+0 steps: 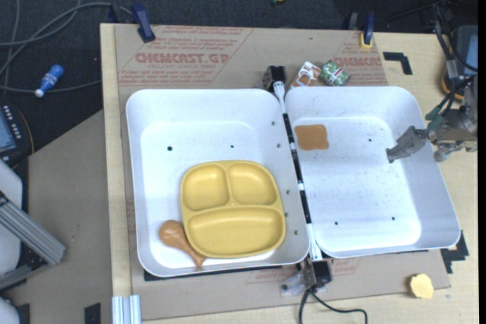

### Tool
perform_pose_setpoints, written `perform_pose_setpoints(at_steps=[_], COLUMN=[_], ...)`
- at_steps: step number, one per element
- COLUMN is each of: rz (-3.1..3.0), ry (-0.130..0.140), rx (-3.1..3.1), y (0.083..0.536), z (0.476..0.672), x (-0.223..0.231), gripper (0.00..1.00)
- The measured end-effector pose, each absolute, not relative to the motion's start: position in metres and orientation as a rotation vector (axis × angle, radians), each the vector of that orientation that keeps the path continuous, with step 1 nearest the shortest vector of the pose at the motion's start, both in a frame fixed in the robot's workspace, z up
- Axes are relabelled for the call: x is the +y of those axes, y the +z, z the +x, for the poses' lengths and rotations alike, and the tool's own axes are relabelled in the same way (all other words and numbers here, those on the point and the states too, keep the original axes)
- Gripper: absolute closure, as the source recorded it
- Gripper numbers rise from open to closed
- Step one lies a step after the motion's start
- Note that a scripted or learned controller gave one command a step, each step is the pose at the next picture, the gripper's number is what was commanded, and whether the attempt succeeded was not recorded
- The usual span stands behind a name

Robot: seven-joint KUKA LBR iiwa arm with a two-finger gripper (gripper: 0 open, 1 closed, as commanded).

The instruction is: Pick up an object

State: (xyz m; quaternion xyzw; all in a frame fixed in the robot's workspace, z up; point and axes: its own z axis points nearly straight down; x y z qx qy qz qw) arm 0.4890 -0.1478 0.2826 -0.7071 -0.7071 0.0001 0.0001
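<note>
So w/ the bench seen from above, two white bins sit side by side. Left bin has a yellow divided plate w/ three compartments, lying flat toward the near side. An orange-brown drumstick-shaped thing is touching the plate's near-left edge. Right bin has just a small brown square, prob a toast slice, flat in the far-left corner right by the divider. Gripper reaches in from the right over the right bin's right side, well apart from the toast. Nothing visibly between its fingers; can't tell if they're spread or pressed together, too blurry.
</note>
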Motion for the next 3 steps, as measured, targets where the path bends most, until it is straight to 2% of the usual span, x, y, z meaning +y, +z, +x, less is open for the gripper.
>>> perform_pose_setpoints(at_steps=[1,2,3], rz=[-2.221,-2.233,-2.217], ry=[0.002,-0.005,-0.006], rx=[-2.219,-2.23,-2.229], y=[0.079,0.165,0.161], z=[0.51,0.563,0.603], x=[-0.147,-0.206,-0.153], gripper=[0.0,0.0,0.0])
